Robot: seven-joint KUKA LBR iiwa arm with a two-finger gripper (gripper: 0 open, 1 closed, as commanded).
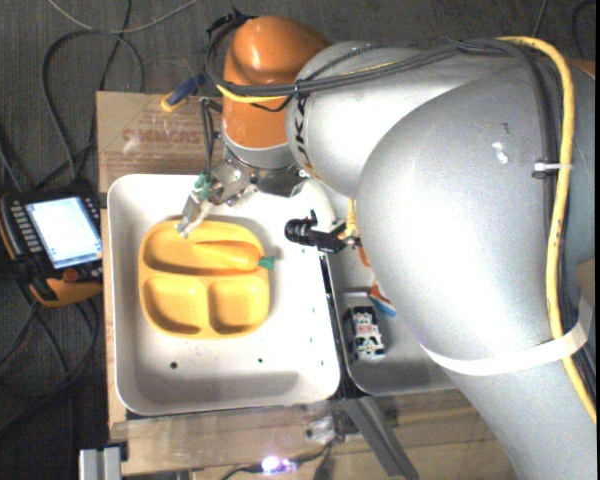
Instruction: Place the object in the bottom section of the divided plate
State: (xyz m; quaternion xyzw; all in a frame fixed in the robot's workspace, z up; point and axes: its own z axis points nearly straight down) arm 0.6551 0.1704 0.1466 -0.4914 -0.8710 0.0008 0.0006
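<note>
A yellow divided plate (170, 313) lies in the left white bin (220, 373), with one long section on the far side and two smaller ones on the near side. An orange carrot-shaped toy (225, 256) with a green tip lies along the long far section, its tip at the plate's right rim. My gripper (190, 216) hangs over the plate's far left rim, just up and left of the carrot's blunt end. Nothing shows in its grasp.
The grey arm covers most of the right bin (352, 373); a small black-and-white object (366, 333) and a bit of orange (380, 301) show there. A black fitting (305, 231) juts over the left bin's right side. A teach pendant (55, 233) lies left of the bench.
</note>
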